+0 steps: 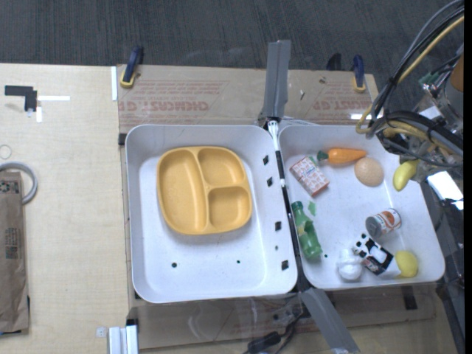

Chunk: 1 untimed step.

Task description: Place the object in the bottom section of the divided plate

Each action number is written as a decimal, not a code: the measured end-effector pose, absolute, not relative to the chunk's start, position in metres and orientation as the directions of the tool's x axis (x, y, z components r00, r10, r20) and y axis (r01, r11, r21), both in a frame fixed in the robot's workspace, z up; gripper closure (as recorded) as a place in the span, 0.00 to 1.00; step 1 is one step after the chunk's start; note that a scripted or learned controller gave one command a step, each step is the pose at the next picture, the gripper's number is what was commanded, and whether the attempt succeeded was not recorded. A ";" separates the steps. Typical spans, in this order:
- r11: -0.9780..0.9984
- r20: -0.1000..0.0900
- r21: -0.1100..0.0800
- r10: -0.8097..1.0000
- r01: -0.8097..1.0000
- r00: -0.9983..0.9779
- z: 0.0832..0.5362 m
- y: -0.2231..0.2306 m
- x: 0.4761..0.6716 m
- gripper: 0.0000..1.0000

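A yellow divided plate (204, 190) lies in the left white bin (147, 271), with one long section on its left and two smaller sections on its right, all bare. The right bin (335, 275) holds the loose objects: an orange carrot (344, 155), a tan egg (369, 172), a yellow banana (403, 175), a pink carton (309, 175), a green bottle (305, 231), a small can (383, 222), a white lump (349, 265), a black-and-white toy (375, 255) and a lemon (406, 263). My gripper (441, 183) hangs at the right bin's right edge, just right of the banana, partly hidden by cables.
A grey divider (276, 87) runs between the bins. Black and yellow cables (413, 127) loop over the right bin's far corner. Blue clamps (133, 65) hold cardboard behind the bins. A brown paper bag (11, 257) lies at the far left.
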<state>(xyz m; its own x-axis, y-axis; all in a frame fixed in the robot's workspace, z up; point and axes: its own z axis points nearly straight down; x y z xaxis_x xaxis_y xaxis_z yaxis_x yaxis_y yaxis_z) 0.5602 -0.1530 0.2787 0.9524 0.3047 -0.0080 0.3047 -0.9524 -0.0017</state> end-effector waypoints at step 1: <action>-0.980 -0.008 0.000 0.200 0.200 0.980 0.339 -0.173 0.521 1.00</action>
<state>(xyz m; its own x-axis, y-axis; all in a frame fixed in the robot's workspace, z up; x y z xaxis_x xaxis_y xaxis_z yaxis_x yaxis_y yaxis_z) 0.5208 -0.1729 0.3394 0.9797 0.2003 -0.0076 0.2003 -0.9797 -0.0005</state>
